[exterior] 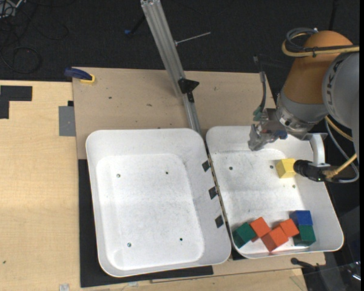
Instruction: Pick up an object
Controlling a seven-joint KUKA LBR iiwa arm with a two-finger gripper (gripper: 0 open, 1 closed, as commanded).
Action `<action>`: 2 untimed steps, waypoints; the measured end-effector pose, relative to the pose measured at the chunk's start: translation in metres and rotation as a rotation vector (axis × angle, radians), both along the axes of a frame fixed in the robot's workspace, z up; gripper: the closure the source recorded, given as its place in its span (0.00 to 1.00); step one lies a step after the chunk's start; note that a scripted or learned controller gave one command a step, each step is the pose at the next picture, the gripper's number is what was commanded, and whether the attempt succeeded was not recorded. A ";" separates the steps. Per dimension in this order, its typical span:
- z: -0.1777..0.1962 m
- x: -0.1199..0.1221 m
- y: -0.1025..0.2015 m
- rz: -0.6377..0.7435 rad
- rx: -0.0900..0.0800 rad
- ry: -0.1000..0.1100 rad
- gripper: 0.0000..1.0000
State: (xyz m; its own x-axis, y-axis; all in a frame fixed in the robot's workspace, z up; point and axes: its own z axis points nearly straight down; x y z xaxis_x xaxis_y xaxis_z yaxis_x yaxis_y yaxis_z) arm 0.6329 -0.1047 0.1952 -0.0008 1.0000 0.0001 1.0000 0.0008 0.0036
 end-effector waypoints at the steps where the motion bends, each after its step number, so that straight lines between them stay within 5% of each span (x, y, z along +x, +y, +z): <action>1: 0.037 0.000 -0.002 0.000 0.000 0.002 1.00; 2: 0.031 0.000 0.043 0.002 0.002 0.008 1.00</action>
State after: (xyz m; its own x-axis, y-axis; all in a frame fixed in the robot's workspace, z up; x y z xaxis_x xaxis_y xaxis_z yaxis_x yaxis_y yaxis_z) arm 0.6331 -0.0620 0.2266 -0.0032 1.0000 0.0019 1.0000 0.0032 -0.0041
